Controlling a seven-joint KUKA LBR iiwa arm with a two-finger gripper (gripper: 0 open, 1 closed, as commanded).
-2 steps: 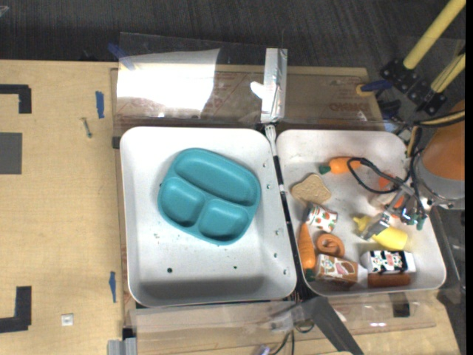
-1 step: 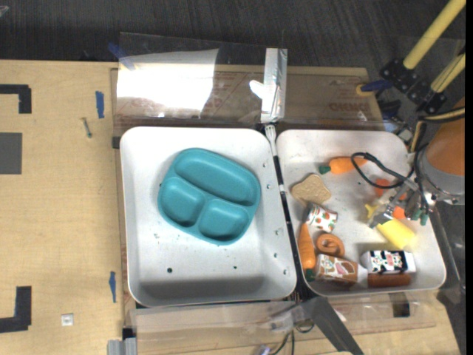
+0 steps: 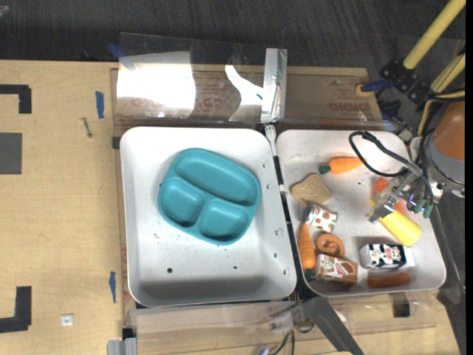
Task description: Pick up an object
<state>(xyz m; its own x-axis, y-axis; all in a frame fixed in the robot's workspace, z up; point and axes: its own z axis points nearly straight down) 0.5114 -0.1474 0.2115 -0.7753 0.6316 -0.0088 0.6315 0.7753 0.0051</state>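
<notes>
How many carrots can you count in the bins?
2: one carrot at the right bin's far side, another carrot along its left wall. Others may hide under the arm.

Camera: single, fixed overhead, angled downward; frames two shallow white plastic bins (image 3: 281, 272) side by side on tan wooden bench (image 3: 52, 220).

I see two shallow white plastic bins (image 3: 140, 198), smooth with a dull sheen. In the left one lies a teal plastic divided tray (image 3: 210, 194), matt. Behind the bins, clear glossy film (image 3: 177, 87) glares over the brown matt cardboard bench (image 3: 52, 220).
</notes>
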